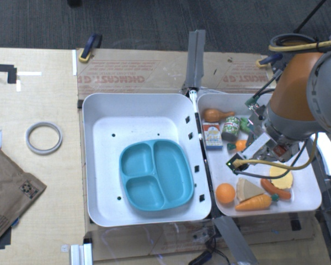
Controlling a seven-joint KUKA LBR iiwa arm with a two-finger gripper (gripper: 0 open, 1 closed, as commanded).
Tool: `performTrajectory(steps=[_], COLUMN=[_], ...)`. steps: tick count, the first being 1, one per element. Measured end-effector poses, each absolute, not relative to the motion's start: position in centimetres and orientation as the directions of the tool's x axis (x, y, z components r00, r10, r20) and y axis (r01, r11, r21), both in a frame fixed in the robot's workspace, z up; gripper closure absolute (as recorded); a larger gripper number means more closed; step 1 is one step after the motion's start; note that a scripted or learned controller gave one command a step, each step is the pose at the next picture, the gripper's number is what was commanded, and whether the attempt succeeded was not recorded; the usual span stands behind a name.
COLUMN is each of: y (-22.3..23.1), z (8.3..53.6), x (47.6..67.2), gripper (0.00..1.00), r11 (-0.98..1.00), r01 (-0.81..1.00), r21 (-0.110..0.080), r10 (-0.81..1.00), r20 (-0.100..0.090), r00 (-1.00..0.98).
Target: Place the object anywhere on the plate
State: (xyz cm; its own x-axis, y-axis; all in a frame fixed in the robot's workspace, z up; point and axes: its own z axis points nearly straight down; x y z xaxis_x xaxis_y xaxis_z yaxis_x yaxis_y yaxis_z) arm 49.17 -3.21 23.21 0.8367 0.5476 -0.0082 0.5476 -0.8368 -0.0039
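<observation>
Over the middle of the right bin (311, 202), the tool (277, 148) hung beneath the grey and orange wrist, which hid it from above, so I could not tell how far open it was or whether it had hold of anything. Which piece was meant for the plate (154, 173) could not be told either. All the candidates lay in that bin: an orange ball (225, 193), a carrot (254, 203), a pale wedge (247, 189), a sausage (277, 190) and a yellow slice (282, 177) along the near edge, and a can (230, 127), a small box (212, 136) and a brown drumstick (214, 115) toward the far left corner.

They looked like toy foods, so probably light, stiff and smooth. The ball would likely roll and slip unless taken across its widest part; the carrot and sausage seemed best pinched across their middles. The near-edge pieces touched one another, leaving little room to close around one.

The plate sat alone toward the near right of the left bin (99, 148), with open room above it. The raised walls between the bins would need clearing.
</observation>
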Motion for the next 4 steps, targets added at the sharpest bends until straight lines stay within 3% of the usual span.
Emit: performTrajectory(steps=[1, 2, 3, 4], y=[1.0, -4.6, -0.5, -7.6], z=[19.6, 24.3, 18.9, 18.9], x=[47.8, 56.7, 50.8, 57.5], gripper=[1.00, 1.00, 1.00, 1.00], r11=[-0.686, -0.698, -0.500, -0.412], r01=[0.728, 0.716, 0.866, 0.911], r21=[-0.005, -0.002, -0.007, -0.004], r10=[0.728, 0.716, 0.866, 0.911], r20=[-0.005, -0.006, -0.004, -0.004], r00=[0.686, 0.698, 0.499, 0.412])
